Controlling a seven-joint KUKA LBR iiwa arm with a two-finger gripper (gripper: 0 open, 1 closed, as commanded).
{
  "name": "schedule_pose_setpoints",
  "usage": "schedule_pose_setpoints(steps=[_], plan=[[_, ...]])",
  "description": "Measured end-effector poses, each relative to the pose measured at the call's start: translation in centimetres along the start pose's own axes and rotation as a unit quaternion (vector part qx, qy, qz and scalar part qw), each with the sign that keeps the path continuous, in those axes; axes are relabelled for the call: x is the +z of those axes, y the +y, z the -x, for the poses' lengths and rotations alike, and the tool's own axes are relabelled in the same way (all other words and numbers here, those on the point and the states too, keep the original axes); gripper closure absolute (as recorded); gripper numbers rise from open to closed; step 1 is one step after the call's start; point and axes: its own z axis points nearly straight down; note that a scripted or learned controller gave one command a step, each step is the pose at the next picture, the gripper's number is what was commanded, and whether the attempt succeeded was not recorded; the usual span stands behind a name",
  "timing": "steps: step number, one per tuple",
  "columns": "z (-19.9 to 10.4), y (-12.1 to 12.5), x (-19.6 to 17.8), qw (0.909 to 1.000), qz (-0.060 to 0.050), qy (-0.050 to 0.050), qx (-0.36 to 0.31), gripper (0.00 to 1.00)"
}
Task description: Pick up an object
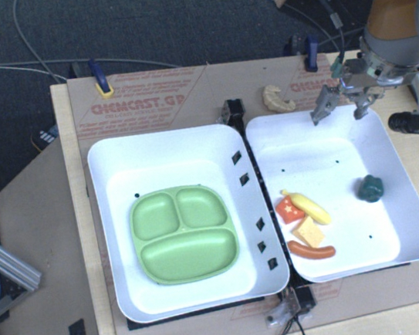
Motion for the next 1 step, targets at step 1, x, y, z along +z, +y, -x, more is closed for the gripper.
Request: schedule_pose_setpoints(steps=[1], plan=[[-0.04,0.28,-0.94,1.0000,0.008,-0.001,-0.001,0.00]])
